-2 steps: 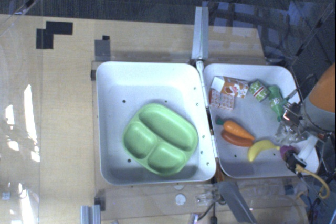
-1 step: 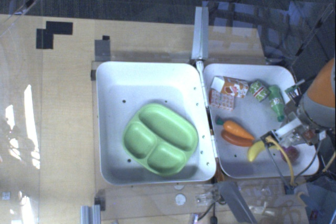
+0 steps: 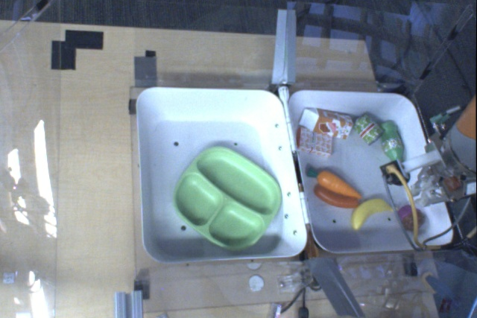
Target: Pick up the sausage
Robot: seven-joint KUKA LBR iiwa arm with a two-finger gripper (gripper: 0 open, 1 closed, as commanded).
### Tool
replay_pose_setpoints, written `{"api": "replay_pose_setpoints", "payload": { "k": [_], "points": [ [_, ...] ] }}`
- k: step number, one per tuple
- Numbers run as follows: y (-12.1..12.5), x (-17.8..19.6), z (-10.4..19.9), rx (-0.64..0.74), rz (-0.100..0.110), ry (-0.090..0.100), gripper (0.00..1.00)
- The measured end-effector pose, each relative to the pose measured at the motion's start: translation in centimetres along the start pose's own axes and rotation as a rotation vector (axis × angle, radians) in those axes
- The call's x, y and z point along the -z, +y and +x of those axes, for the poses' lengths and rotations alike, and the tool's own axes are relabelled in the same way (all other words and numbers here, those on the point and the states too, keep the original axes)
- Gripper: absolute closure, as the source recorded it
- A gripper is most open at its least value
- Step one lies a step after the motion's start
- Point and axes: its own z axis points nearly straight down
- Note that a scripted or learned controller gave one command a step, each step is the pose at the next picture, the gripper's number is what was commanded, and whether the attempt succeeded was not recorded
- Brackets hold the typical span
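The sausage (image 3: 335, 198), a short reddish-brown piece, lies in the middle of the right bin (image 3: 350, 102). It sits just below an orange carrot (image 3: 339, 181) and touches it. My gripper (image 3: 423, 188) hangs at the bin's right rim, well to the right of the sausage, with a yellow cable looping beside it. A yellow banana (image 3: 369, 211) and a small purple item (image 3: 407, 215) lie between the gripper and the sausage.
A green divided plate (image 3: 227, 196) rests in the left bin (image 3: 186, 106). A small carton (image 3: 323, 131) and a green packet (image 3: 381, 133) lie at the back of the right bin. The arm's orange band (image 3: 467, 123) is at the right edge.
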Motion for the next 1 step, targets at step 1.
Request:
{"api": "replay_pose_setpoints", "payload": {
  "k": [1],
  "points": [
    [0.5, -0.76, -0.8, -0.002, 0.003, -0.002, 1.0]
  ]
}}
